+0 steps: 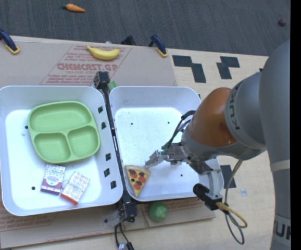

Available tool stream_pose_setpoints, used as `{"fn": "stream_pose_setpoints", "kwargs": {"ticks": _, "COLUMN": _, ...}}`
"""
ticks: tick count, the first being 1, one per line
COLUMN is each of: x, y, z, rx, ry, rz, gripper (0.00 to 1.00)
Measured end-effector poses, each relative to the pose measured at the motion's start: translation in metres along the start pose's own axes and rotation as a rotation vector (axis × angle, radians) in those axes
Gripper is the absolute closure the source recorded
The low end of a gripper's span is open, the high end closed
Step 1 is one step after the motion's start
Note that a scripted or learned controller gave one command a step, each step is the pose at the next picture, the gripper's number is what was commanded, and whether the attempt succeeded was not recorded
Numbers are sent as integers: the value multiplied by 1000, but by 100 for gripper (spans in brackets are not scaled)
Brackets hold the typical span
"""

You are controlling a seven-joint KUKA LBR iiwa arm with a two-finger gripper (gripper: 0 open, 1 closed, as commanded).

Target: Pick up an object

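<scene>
A toy pizza slice (136, 178) lies in the front left corner of the right bin (155, 95), leaning against the bin's wall. My gripper (153, 161) hangs low inside this bin, just up and to the right of the slice, with its tip pointing at it. Nothing shows in its grasp. In the left bin (4, 139) rests a green divided plate (63, 129). Two small snack packets (53, 178) (76, 186) lie in front of the plate.
A toy banana (103, 51) lies on the cardboard behind the bins. A green ball (158, 211) sits on the bench just in front of the right bin. An orange carrot (75, 7) lies on the floor beyond. Clamps hold the divider between the bins.
</scene>
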State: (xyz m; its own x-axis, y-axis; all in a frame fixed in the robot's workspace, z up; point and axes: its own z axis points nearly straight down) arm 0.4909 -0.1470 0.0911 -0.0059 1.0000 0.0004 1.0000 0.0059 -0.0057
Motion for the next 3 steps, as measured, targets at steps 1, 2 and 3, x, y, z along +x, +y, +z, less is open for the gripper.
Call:
{"fn": "stream_pose_setpoints", "kwargs": {"ticks": 1, "x": -65, "y": 36, "z": -1, "rx": -4, "ry": 0, "rz": 2, "gripper": 0}}
{"fn": "stream_pose_setpoints", "kwargs": {"ticks": 2, "x": -64, "y": 93, "z": -2, "rx": -5, "ry": 1, "rz": 1, "gripper": 0}}
{"fn": "stream_pose_setpoints", "kwargs": {"ticks": 3, "x": -64, "y": 166, "z": -10, "rx": -5, "ry": 0, "rz": 1, "gripper": 0}}
